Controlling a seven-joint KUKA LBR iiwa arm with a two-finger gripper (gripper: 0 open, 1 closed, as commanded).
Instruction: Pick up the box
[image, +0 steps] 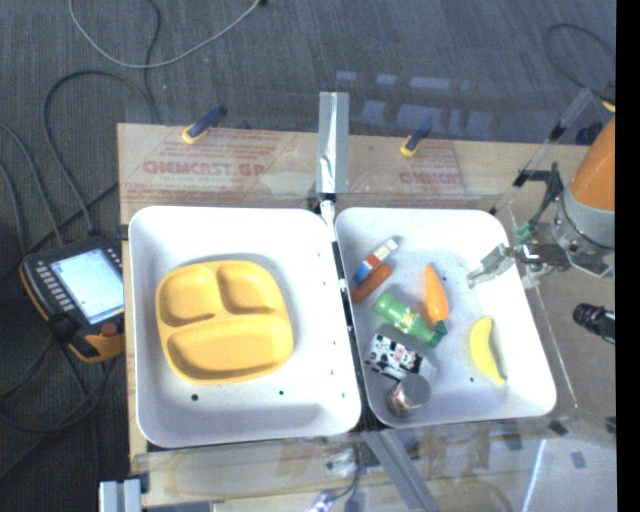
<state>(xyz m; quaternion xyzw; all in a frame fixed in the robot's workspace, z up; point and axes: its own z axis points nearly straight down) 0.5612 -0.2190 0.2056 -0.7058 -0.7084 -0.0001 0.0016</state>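
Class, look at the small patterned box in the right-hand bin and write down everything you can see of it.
The small box with a black-and-white pattern and red specks lies flat near the front left of the shallow white right bin, turned at a slant. It looks like printed card; the print is too small to read. Its upper edge meets the green bottle, its lower right corner the round silver can. The claw is apart from it, over the bin's far right side.
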